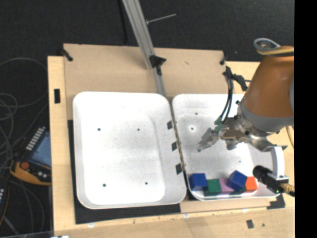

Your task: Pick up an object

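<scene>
Gripper [207, 140] poised over bare floor of the right bin [198, 108], tips aimed toward 8 o'clock. Fingers [204, 143] slightly parted with nothing between them, so released, not grasping. Likely hovering high to clear the bin wall ahead of a descent.

Candidate objects huddled along the bin's 6 o'clock edge, probably pushed or slid there against the rim: blue block [198, 180], green block [213, 186] just beside it, pink piece [226, 186], second blue block [238, 179], orange block [251, 183]. All packed close, several touching, well apart from the gripper at roughly its 5 o'clock.

Left bin [89, 133] at 9 o'clock, bare white.

Pink piece half hidden behind neighbours; shape hard to tell. Orange wrist [270, 90] cut off at frame edge, covering the bin's 3 o'clock corner.
</scene>
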Controlling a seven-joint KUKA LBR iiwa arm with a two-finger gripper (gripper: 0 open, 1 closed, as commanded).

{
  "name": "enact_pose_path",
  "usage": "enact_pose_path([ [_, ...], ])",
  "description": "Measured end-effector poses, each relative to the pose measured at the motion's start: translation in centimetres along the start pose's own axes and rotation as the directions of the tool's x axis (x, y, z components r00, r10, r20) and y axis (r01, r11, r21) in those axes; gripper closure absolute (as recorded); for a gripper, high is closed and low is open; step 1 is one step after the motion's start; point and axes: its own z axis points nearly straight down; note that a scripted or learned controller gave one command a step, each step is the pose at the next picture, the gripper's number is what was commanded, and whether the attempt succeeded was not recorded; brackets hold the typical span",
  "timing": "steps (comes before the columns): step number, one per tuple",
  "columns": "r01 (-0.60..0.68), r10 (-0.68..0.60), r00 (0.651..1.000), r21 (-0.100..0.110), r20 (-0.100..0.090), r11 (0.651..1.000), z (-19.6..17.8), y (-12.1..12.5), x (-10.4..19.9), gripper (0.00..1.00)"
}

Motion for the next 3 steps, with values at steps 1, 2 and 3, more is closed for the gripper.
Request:
enact_pose_path([
  [1,0.001,-0.001,1.000,0.000,-0.001,1.000,0.4,0.0,3.7,0.00],
  [2,-0.005,0.005,1.000,0.004,0.001,1.000,4.7,-0.1,3.7,0.00],
  [3,-0.006,0.006,1.000,-0.003,0.000,1.000,3.4,0.1,3.7,1.00],
])
